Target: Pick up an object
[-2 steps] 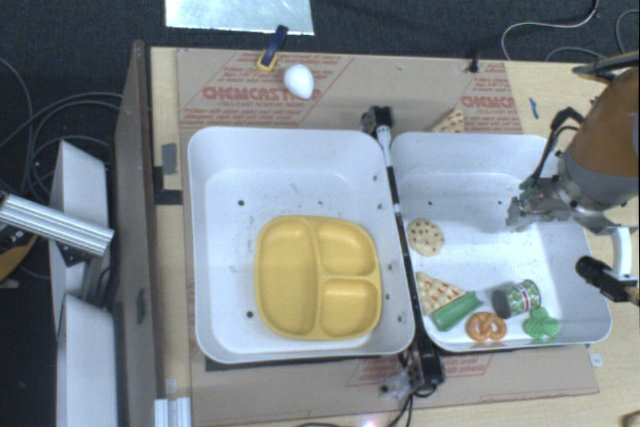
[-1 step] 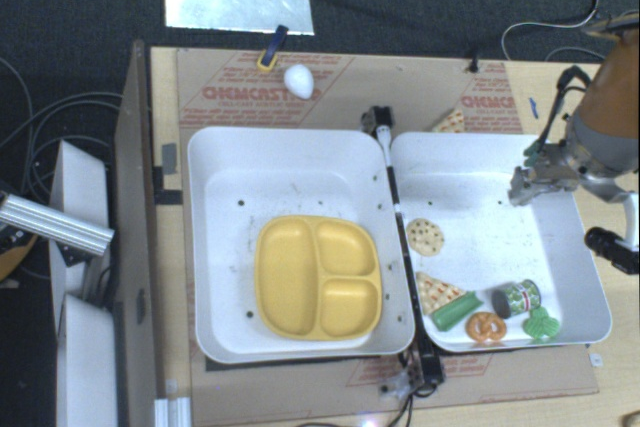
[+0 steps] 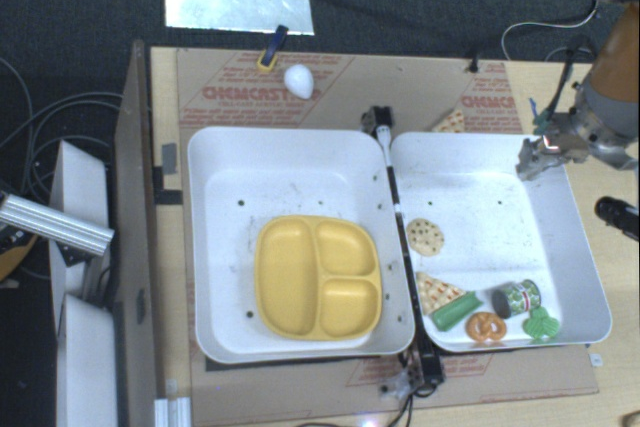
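Currently: arm parked at right bin's far corner, nothing held

Arm (image 3: 612, 80) comes in from the right edge, grey body with orange band up top, wrist angled down and left. Gripper (image 3: 540, 155) sits over the upper right rim of the right bin (image 3: 480, 190), well apart from every object. Finger state: can't tell, tips are small and blurred against the white rim. Nothing visible between them.

Right bin contents, all bunched along the near edge: cookie (image 3: 424, 236) alone just beside the divider; cracker slice (image 3: 436, 291) below it; green pickle (image 3: 455, 311) touching the cracker; pretzel (image 3: 486, 326) just beside the pickle; small can (image 3: 518, 298) lying tilted near the pretzel; green leafy piece (image 3: 541, 324) in the near right corner.

Left bin (image 3: 290, 165) holds a yellow divided plate (image 3: 318, 277), three compartments, sitting toward the near side.

Outside the bins on the cardboard bench top: white ball (image 3: 298, 80) behind the left bin, a blue and yellow item (image 3: 271, 49) just beside it, another cracker (image 3: 450, 122) behind the right bin's far rim.
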`<state>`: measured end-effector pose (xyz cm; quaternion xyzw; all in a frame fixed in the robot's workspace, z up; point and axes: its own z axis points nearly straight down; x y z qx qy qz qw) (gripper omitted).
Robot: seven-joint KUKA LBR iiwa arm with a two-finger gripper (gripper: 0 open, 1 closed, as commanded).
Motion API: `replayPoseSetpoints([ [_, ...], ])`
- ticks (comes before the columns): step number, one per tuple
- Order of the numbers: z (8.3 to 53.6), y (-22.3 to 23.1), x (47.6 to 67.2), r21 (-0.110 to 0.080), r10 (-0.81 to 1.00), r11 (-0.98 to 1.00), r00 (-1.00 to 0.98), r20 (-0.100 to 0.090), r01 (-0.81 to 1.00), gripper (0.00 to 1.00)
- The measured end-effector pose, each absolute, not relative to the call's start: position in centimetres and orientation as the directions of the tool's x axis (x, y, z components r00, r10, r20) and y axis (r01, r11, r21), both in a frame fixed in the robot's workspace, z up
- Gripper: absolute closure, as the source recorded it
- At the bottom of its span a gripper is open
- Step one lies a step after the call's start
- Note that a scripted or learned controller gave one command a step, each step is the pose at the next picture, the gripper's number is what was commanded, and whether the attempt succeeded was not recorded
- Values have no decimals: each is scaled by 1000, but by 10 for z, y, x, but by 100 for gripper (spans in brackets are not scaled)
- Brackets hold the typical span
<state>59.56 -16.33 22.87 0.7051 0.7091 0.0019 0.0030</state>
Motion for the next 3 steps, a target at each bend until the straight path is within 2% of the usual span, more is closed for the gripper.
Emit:
replayPoseSetpoints([
  [1, 244, -168, 605, 5, 1000, 5, -5, -1, 1000, 100],
  [2, 237, -121, 603, 1, 1000, 8, -8, 1, 1000, 100],
  [3, 234, -93, 612, 3, 1000, 6, -6, -1, 1000, 100],
])
